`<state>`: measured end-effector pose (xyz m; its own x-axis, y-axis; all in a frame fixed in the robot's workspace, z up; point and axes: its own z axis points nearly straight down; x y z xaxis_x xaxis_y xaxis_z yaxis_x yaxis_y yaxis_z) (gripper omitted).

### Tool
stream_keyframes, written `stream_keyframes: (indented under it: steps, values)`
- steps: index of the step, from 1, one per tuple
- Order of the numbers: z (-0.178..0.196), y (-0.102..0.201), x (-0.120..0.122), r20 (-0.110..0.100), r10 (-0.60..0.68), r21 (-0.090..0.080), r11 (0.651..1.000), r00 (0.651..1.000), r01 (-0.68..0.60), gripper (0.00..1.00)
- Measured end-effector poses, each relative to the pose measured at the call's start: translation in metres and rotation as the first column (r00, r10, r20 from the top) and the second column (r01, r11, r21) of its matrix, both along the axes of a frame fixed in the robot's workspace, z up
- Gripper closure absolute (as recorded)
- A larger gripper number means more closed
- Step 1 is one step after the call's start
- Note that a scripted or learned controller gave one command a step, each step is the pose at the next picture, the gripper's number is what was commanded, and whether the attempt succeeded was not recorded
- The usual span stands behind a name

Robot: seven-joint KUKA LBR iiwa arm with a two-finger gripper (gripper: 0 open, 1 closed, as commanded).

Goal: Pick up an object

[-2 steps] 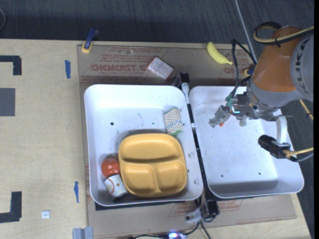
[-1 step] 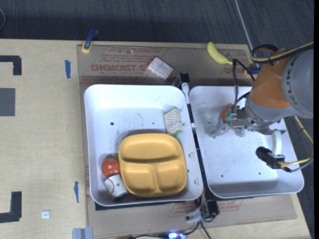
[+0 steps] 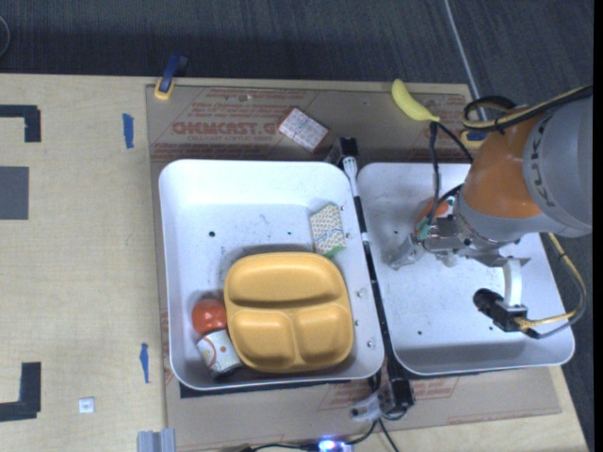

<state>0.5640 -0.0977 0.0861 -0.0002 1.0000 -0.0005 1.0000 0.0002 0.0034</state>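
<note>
Two shallow white bins sit side by side on the table (image 3: 75, 281), resting on a sheet of brown cardboard (image 3: 236, 121) printed with red lettering. The left bin (image 3: 188, 196) fills the centre of the frame and holds most of the objects: a large yellow compartment tray (image 3: 287, 309) lies flat in its lower half with three recesses facing up; a small patterned packet (image 3: 327, 228) leans near the bin's right wall, just above the tray's upper right corner; at the tray's lower left an orange-red rounded object (image 3: 208, 315) sits touching its edge, and directly below that a small white and orange cylinder (image 3: 219, 350) lies tilted in the bin's lower left corner. The right bin (image 3: 443, 337) occupies the right-centre of the frame. Over it the grey arm (image 3: 565, 172) with its orange band (image 3: 499, 182) reaches in from the right edge, and the gripper (image 3: 407, 252) sits low over the upper left part of that bin, close to its floor; whether it is open or closed cannot be told, and no object can be seen within it. A black cable end (image 3: 499, 311) with a yellow wire hangs over the bin's lower right area. On the cardboard above the bins lie a small patterned card (image 3: 302, 128) in the upper middle and a yellow curved piece (image 3: 412, 102) toward the upper right. A blue clip (image 3: 170, 73) holds the cardboard's upper left corner.
</note>
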Motion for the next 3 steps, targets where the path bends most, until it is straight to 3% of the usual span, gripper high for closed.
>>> stream_keyframes:
  steps: [1,2,3]
  values:
    - [0.010,0.000,0.001,0.002,-0.001,0.000,1.000,1.000,0.001,1.00]
    - [0.010,0.000,0.001,0.002,-0.001,0.000,1.000,1.000,0.001,0.00]
    - [0.000,0.005,0.025,-0.001,0.000,0.000,1.000,1.000,0.000,0.00]
